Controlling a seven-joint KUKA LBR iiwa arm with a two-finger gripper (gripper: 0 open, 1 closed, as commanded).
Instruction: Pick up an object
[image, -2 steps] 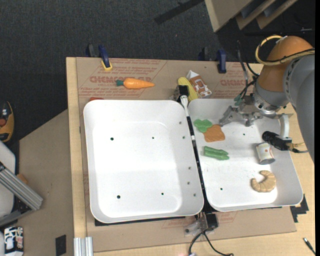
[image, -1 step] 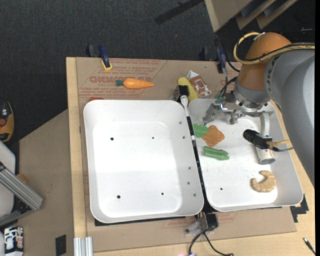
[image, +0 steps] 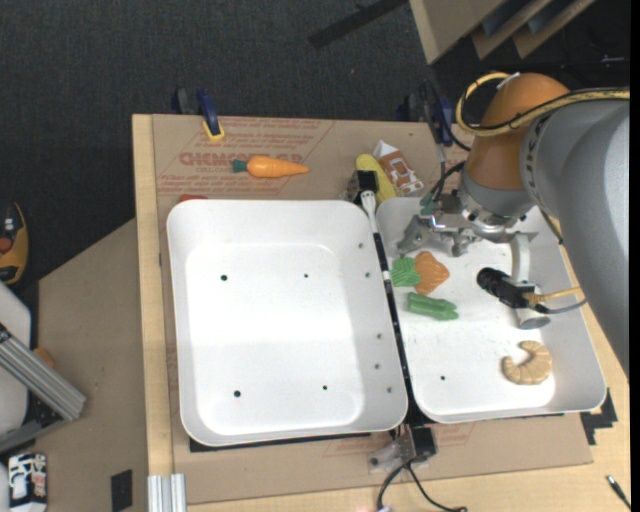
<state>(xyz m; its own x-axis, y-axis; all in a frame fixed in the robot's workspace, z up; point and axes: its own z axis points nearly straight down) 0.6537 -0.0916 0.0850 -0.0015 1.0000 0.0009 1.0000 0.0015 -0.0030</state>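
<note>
Arm (image: 560, 150) hides right bin's (image: 480, 395) far corner.

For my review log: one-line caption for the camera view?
Gripper hangs over right bin near orange piece, green pod and croissant.

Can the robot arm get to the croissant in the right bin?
Probably yes. The croissant lies alone near the front of the right bin, with nothing on top of it. The gripper hangs over the same bin, by the green bean.
</note>
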